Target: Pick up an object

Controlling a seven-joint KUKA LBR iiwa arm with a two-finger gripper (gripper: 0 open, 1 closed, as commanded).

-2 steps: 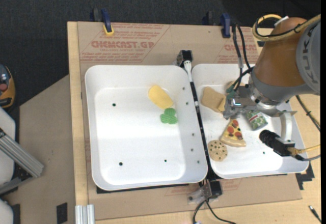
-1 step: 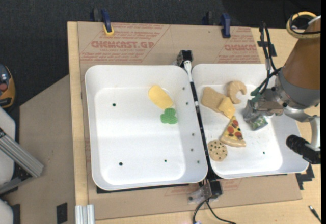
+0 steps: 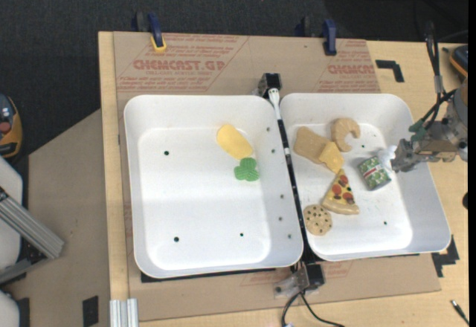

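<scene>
The right bin [image 3: 394,236] holds a small green can [image 3: 374,173] lying tilted, a pizza slice [image 3: 341,195], a round cookie [image 3: 317,220], a tan bread wedge [image 3: 311,143], a yellow cheese wedge [image 3: 332,158] and a beige croissant-shaped piece [image 3: 345,132]. In the left bin [image 3: 193,236] lie a yellow oblong toy [image 3: 234,141] and a green broccoli piece [image 3: 247,169]. My gripper [image 3: 399,157] reaches in from the right and sits low, just right of the green can and close to it. I see nothing held in it.
A black divider strip [image 3: 282,158] runs between the two bins. Blue clamps [image 3: 156,28] [image 3: 329,34] hold the brown board at its far edge. Cables [image 3: 433,58] hang near the arm on the right.
</scene>
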